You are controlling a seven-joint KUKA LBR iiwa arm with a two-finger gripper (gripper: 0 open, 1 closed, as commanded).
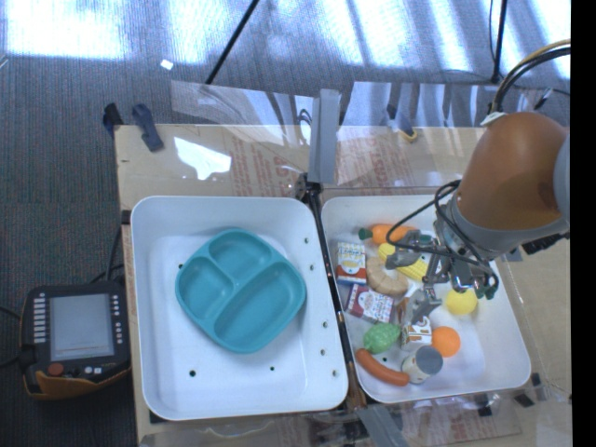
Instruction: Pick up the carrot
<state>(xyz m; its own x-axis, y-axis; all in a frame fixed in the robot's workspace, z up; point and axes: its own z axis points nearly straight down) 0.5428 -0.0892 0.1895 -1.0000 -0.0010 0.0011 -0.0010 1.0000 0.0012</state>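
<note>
**Claw low over the crowded right bin, carrot at the bin's far side**

The arm (512,180), with its orange band, reaches in from the right and hangs over the right bin (507,357). Its claw (430,291) sits low among the toy foods near the middle of that bin; whether it is open or closed cannot be told, since the wrist and cables cover much of it.

The carrot (389,234), orange with a green top, lies near the bin's far edge, up and left of the claw and apart from it. Just below it are a small printed carton (351,261) and a round tan slice of bread (385,277). A yellow lemon (461,302) rests right of the claw, and an orange ball-like fruit (446,341) lies below that. Toward the near edge are a green leafy vegetable (381,337), a reddish sausage (382,369) and a small grey can (426,360).

The left bin (158,380) holds a teal divided plate (241,290) with three compartments, lying flat at its centre. Both bins stand side by side on the surface (186,161). A teach pendant (76,335) lies on the floor to the left.
</note>
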